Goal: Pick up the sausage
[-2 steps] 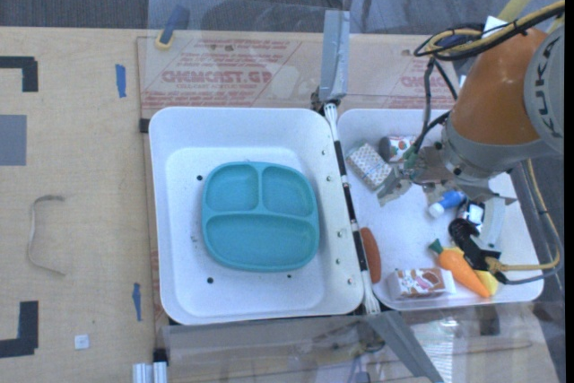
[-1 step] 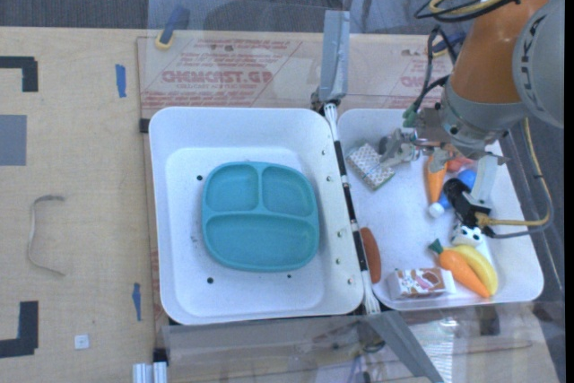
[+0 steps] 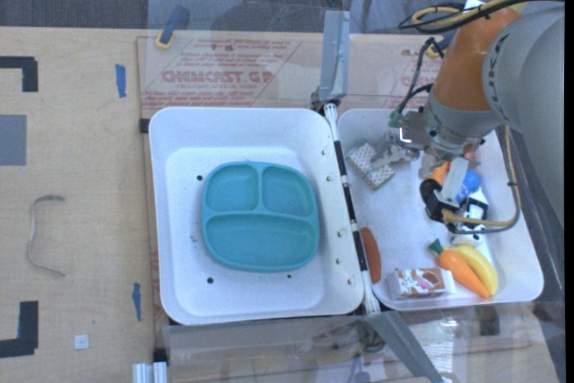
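Sausage (image 3: 370,254) | right bin (image 3: 400,221), left wall | well apart from claw (image 3: 401,146)

Plate (image 3: 260,215) teal, bins (image 3: 179,139) white, sausage (image 3: 370,254) red-brown, carrot (image 3: 466,272) orange, arm (image 3: 538,58) grey w/ orange band (image 3: 471,58)

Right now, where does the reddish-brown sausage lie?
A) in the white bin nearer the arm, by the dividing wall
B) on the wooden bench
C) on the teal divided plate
A: the reddish-brown sausage lies in the white bin nearer the arm, along its wall beside the other bin.
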Robot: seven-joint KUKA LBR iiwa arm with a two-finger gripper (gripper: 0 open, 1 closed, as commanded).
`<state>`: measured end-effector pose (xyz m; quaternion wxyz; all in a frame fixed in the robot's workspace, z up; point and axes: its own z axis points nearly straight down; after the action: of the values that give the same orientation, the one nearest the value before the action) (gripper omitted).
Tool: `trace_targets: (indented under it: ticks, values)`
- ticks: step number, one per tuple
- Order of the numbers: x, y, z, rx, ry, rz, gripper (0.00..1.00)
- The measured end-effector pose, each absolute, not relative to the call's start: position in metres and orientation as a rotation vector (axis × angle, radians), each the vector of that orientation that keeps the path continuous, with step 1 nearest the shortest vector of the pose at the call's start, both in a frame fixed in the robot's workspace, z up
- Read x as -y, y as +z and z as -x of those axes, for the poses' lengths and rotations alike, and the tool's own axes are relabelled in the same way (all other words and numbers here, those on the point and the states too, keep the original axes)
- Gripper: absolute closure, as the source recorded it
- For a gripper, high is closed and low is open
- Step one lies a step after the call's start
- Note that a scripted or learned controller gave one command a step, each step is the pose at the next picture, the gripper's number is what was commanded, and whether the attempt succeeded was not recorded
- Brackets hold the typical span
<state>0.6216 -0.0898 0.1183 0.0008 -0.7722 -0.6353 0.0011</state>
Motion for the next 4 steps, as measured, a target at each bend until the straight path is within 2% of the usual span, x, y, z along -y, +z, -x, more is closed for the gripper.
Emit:
trace_targets:
  ticks: [1,2,3,4]
  values:
    - [0.09,0.09,-0.553,2.242,-0.006,2.2,0.0]
    - [0.084,0.183,-0.582,2.161,0.002,2.28,0.0]
    - [0.096,0.096,-0.491,2.315,0.003,2.117,0.0]
    - [0.097,0.089,-0.485,2.375,-0.014,2.067,0.0]
